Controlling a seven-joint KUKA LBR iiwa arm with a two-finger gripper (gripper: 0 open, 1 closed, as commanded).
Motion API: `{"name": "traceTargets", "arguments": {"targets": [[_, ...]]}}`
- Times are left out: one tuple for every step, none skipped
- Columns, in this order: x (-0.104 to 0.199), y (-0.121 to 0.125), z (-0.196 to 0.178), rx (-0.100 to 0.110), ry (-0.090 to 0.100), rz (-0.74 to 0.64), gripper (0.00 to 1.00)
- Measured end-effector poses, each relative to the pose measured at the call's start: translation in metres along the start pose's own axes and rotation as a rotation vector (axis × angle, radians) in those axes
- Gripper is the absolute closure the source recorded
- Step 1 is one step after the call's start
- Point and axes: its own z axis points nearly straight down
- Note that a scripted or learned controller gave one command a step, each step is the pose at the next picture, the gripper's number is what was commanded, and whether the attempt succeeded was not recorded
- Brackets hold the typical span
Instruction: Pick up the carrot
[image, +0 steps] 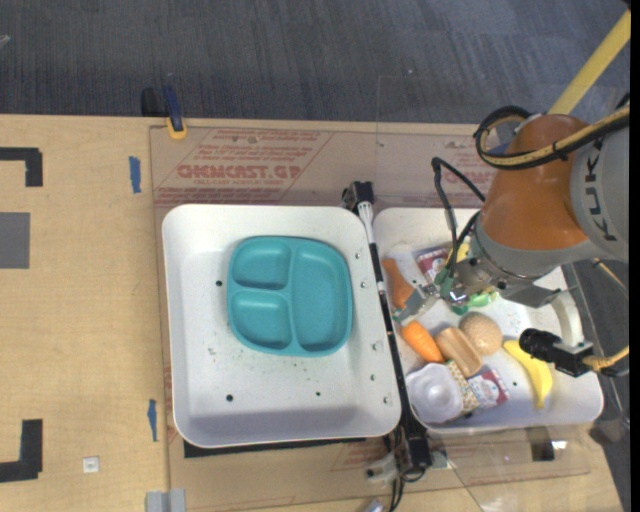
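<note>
Two white bins are sitting side by side: the left bin (190, 330) is holding one teal divided plate (290, 295); the right bin (585, 395) is holding two carrots (421, 342) (397, 283), one banana (533, 372) at four o'clock.

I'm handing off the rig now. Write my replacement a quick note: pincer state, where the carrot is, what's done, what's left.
Pincer: low over the right bin, near its middle; whether it is open or shut cannot be made out, and nothing is seen held.
Carrot: lying in the right bin by its left wall, just below-left of the pincer, beside a bread roll. A banana lies further right.
Left bin: holds a teal divided plate.
Done: arm is over the right bin.
Left: grasp the carrot and lift it.
</note>
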Motion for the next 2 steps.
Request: {"name": "traceTargets", "arguments": {"targets": [[0.056, -0.010, 0.002, 0.004, 0.001, 0.170, 0.00], [-0.003, -0.039, 0.001, 0.003, -0.002, 0.197, 0.00]]}}
